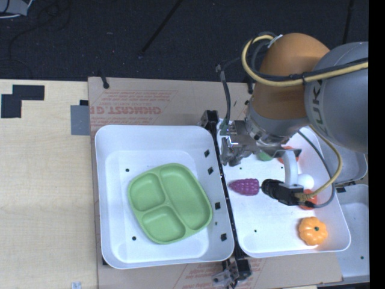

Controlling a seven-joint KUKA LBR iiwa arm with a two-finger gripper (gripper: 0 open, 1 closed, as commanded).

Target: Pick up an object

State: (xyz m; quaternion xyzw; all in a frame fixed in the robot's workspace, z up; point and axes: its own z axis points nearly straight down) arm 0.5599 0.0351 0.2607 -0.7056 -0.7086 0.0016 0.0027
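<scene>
two shallow bins of smooth white plastic sit side by side on a sheet of brown cardboard (150, 98). the left-hand bin (114, 155) carries a matte pale green plastic plate (169, 203), a rounded rectangle divided into three compartments, lying flat and turned at an angle, in the middle of the bin floor and towards its near edge.

in the right-hand bin (271, 236), a knobbly purple toy bunch of grapes (244, 186) lies near the bin's left edge, about halfway along it. a ribbed orange toy pumpkin (313, 231) with a short stem sits in the near right corner. a small glossy white ball (307, 180) rests towards the right edge, and a small green piece (263, 156) shows partly under the wrist, its shape unclear.

the metal gripper (233, 154) hangs at the left edge of the right-hand bin, just beyond the grapes and apart from them; whether it is spread or closed cannot be told. nothing shows held in it. the grey arm (337, 95) has a rounded orange band.

red block lettering is printed upside down on the cardboard, too unclear to read. the bench (42, 191) is pale wood with black and grey square marks; beyond it lies dark floor (120, 29) with loose cables.
</scene>
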